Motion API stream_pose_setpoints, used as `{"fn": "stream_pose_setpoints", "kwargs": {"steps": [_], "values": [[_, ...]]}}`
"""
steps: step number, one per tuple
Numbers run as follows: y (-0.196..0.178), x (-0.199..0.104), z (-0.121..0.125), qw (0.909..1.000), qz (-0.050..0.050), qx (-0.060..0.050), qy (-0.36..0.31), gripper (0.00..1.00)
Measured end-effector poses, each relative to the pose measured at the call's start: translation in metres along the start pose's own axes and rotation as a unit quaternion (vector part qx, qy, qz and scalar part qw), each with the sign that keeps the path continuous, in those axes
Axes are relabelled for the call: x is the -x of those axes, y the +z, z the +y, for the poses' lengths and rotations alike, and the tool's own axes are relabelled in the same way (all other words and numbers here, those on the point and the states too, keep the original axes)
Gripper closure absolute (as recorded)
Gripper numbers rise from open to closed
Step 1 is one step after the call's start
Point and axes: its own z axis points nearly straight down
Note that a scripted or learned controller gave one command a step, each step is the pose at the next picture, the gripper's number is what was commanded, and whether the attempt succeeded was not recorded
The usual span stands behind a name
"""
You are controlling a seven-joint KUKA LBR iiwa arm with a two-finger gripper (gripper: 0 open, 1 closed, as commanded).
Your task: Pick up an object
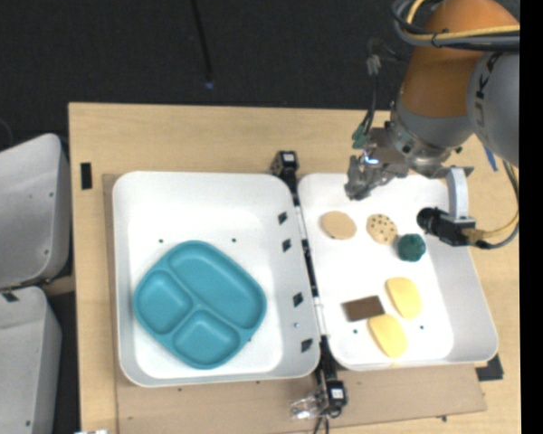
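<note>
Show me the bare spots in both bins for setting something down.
Left bin: its far half, beyond the blue tray, is bare. Right bin: a patch between the tan cookie and brown block. Crowded: the hand, speckled cookie, green ball, yellow pieces.

1. A blue three-compartment plastic tray (199, 304) lies in the left shallow white bin (136, 197), toward its near left part.
2. In the right shallow white bin (462, 324), a round tan biscuit (338, 225) lies at the far left, with a speckled round cookie (380, 228) just to its right.
3. A dark green ball (410, 247) sits right of the cookie, slightly nearer.
4. A brown rectangular block (362, 309) lies in the near part, left of two pale yellow oval pieces (403, 297), one behind the other.
5. The gripper (360, 183) hangs over the right bin's far left corner, behind the biscuit.
</note>
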Motion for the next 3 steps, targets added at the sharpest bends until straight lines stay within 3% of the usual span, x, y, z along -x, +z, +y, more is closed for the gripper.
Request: {"fn": "stream_pose_setpoints", "kwargs": {"steps": [3], "values": [[0.002,-0.138,-0.054,1.0000,0.001,0.000,-0.001,1.00]]}}
